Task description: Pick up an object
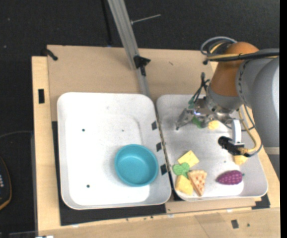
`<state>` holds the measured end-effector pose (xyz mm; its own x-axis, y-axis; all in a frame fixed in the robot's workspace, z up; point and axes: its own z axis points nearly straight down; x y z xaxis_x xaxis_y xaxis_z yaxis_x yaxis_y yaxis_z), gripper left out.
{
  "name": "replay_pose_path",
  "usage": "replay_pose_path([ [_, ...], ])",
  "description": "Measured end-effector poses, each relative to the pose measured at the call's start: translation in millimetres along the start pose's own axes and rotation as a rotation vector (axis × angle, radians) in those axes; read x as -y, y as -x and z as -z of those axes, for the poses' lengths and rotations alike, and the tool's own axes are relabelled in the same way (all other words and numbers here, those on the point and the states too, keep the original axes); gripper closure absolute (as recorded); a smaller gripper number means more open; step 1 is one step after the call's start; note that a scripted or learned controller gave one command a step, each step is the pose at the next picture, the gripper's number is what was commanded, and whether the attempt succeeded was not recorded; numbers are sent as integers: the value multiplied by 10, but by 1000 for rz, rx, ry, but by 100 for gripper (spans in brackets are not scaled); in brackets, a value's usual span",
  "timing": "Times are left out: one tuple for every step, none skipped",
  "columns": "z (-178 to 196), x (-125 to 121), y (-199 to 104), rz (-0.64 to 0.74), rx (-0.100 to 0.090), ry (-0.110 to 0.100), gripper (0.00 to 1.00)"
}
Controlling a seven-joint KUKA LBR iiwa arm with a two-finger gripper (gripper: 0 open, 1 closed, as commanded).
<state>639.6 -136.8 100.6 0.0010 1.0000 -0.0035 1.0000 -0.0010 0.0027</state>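
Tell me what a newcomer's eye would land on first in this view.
First the grey arm with its orange band, reaching in from the right over the far end of the right bin, its gripper low above the bin floor. Next the teal bowl, alone in the left bin near its front right corner. Then the toy food along the right bin's near side: yellow pieces, a pizza slice and purple grapes.

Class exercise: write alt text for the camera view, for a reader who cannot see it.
A grey robot arm with an orange band reaches from the right over the right bin, its gripper low near a small green piece. Toy foods lie nearer the camera, including purple grapes. The left bin holds a blue bowl.
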Motion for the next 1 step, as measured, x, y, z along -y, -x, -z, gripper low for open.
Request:
replay_pose_path([
  [140, -17, 11, -2, 0, 6, 100],
])
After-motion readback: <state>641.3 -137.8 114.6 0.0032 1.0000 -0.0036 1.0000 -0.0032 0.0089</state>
